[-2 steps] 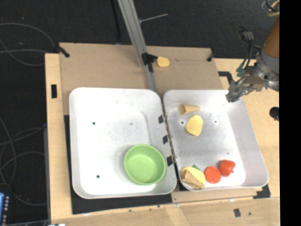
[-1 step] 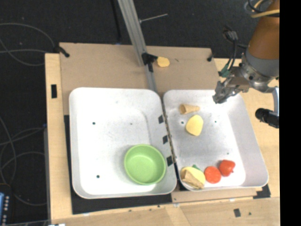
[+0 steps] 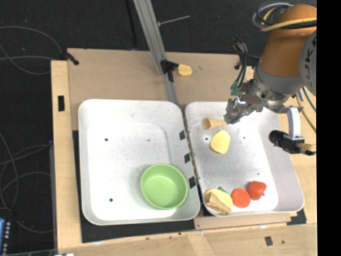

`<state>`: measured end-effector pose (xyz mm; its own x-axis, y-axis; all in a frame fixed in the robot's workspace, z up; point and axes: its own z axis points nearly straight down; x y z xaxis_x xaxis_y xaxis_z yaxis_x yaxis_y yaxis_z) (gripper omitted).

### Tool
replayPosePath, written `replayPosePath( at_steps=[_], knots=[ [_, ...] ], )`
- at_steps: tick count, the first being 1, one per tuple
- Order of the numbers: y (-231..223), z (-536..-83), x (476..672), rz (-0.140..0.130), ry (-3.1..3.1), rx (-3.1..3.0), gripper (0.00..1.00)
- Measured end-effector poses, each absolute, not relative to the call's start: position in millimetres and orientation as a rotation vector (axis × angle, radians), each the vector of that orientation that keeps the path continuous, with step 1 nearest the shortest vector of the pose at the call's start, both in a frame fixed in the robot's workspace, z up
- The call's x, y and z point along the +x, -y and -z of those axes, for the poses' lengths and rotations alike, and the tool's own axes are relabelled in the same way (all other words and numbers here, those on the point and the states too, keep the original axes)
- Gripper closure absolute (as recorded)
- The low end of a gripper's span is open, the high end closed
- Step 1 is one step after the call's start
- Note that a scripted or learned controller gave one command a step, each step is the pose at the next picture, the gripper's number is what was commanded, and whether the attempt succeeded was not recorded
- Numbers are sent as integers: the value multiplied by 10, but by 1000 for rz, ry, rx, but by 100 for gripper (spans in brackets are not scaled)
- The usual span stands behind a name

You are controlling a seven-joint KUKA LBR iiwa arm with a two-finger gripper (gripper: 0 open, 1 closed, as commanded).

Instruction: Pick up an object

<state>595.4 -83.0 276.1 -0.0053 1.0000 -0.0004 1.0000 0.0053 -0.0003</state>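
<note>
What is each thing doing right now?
Green bowl: upright in the left bin.
Yellow lump: lying loose in the right bin.
Tan cone: on its side beside the gripper.
Two red pieces: touching, near front edge.

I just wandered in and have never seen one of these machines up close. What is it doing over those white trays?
A grey and orange robot arm reaches in over the right bin. Its gripper hangs low beside a small tan cone-shaped piece, with a yellow lump just below. I cannot tell whether it grips anything. Two red pieces and a yellow one lie at that bin's near edge. A green bowl sits in the left bin.
</note>
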Motion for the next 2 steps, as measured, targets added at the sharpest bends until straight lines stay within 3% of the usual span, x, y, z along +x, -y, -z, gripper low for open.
replayPosePath(
  at_steps=[2],
  knots=[
    [-107,-2598,5776,-1,-2229,2215,100]
  ],
)
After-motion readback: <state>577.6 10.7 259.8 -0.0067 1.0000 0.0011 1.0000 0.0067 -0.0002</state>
